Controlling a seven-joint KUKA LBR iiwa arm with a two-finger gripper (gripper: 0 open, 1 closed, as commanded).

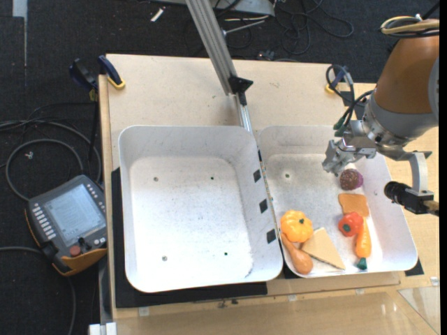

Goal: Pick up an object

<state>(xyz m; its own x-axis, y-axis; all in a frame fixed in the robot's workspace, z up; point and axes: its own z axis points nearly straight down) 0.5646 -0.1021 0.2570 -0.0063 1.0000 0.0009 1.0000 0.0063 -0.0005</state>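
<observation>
camera view looks down on a tan counter [181,93] bearing two white bins. the arm [412,75], grey with an orange band, reaches in from the right and hangs over the right bin [300,145]. its fingers [336,160] hover low above the upper part of that bin's floor, with nothing between them; whether they are spread or closed cannot be told from this angle.

just below and to the right of the fingers lies a dark purple ball [350,179], near them, though contact cannot be judged. further below sits an orange block [354,204], then a red tomato [350,224] touching a carrot [362,243]. below and to the left of the fingers are a small orange pumpkin [297,226], a tan wedge of cheese [324,248] and a brownish sausage-like piece [299,257] along the bin's lower left edge.

the left bin [185,208] lies well to the left of the fingers. a handheld control pendant [68,218] rests on the floor far to the left.
</observation>
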